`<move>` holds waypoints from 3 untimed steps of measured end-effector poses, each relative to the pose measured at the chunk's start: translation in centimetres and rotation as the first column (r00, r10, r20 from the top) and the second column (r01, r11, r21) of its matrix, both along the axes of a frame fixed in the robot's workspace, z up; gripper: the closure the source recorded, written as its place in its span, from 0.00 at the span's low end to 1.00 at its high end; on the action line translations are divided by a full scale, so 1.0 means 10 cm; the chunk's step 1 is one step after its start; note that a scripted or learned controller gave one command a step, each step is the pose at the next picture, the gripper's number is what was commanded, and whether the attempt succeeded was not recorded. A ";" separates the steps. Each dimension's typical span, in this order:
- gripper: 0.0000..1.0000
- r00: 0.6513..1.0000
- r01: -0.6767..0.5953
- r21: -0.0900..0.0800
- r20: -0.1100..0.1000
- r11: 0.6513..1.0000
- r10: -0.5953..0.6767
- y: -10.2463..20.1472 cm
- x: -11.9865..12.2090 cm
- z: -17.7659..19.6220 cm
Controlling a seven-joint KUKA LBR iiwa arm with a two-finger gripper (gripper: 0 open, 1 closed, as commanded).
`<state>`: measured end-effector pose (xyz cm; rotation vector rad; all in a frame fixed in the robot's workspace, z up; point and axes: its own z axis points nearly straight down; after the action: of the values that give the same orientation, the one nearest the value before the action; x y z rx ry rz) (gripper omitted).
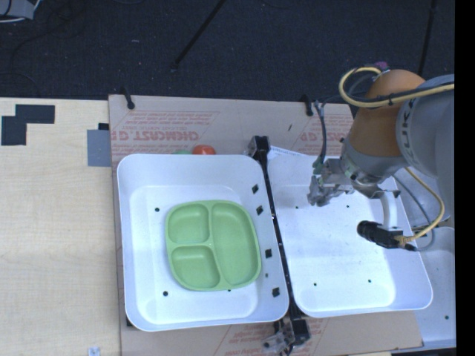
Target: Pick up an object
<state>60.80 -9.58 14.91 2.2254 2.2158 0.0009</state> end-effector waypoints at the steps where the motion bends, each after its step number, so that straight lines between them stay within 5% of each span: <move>1: 1.00 1.000 0.004 0.000 0.000 1.000 -0.004 -0.06 -0.01 0.44; 2: 1.00 1.000 0.002 0.001 -0.002 1.000 -0.002 -0.08 -0.01 0.66; 3: 1.00 1.000 -0.008 0.003 -0.005 1.000 0.008 0.45 -0.05 0.66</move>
<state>60.28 -5.12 21.51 2.2207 2.2286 -0.0020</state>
